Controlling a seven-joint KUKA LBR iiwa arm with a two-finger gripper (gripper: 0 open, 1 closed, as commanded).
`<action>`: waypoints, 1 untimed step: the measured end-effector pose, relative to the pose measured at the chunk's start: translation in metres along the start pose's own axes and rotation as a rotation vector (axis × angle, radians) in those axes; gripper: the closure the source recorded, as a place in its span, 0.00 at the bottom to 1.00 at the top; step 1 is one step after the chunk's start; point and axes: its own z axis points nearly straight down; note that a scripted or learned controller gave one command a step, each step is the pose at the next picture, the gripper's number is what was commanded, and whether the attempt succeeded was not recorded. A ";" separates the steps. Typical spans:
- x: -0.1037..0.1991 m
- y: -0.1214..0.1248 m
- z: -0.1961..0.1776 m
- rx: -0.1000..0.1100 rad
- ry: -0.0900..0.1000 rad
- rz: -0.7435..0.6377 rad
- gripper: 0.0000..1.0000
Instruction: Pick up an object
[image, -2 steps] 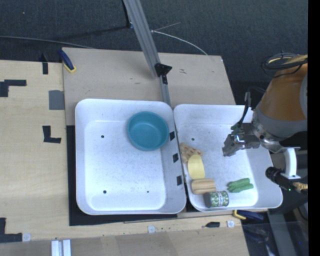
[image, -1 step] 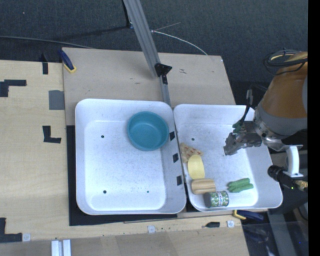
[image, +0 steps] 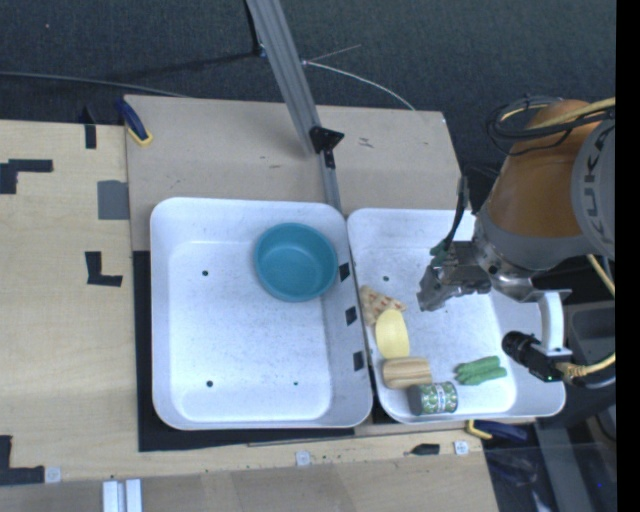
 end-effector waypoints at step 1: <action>0.054 0.000 -0.004 0.000 0.000 -0.001 1.00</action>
